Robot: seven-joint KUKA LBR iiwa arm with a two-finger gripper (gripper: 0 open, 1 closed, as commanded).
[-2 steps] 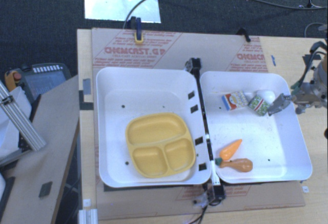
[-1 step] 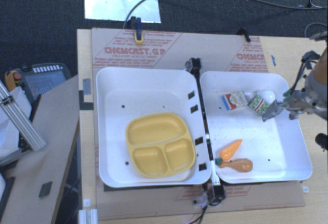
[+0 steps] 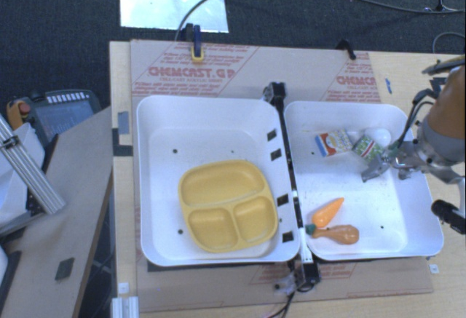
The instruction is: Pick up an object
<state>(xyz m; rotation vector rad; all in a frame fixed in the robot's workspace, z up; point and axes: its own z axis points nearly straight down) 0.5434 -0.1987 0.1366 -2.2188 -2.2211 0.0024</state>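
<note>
Camera view, looking down at a slant: two shallow white bins sit side by side on the table (image 3: 120,164), their inner walls touching along a dark clipped seam. The left bin (image 3: 156,164) carries one yellow divided tray (image 3: 228,204), a smooth moulded plastic form with three compartments and rounded corners, lying flat near the front wall. The right bin (image 3: 415,236) carries the candidate objects: an orange carrot-shaped toy (image 3: 328,211), tapered and matte, with a tan drumstick-shaped toy (image 3: 336,233) just beside it toward the front; a small red-and-white printed packet (image 3: 333,142); and a pale rounded item with a green part (image 3: 371,142) near the rear wall. The arm enters from the right, and the end effector (image 3: 377,168) is lowered into the right bin, just beside the pale-and-green item and the packet. Its metal parts read as grey and angular, but whether it is open or closed cannot be told at this resolution, and no object can be confirmed in its grasp. Judged from position, the rear cluster is the likely target; nothing appears lifted yet.
</note>
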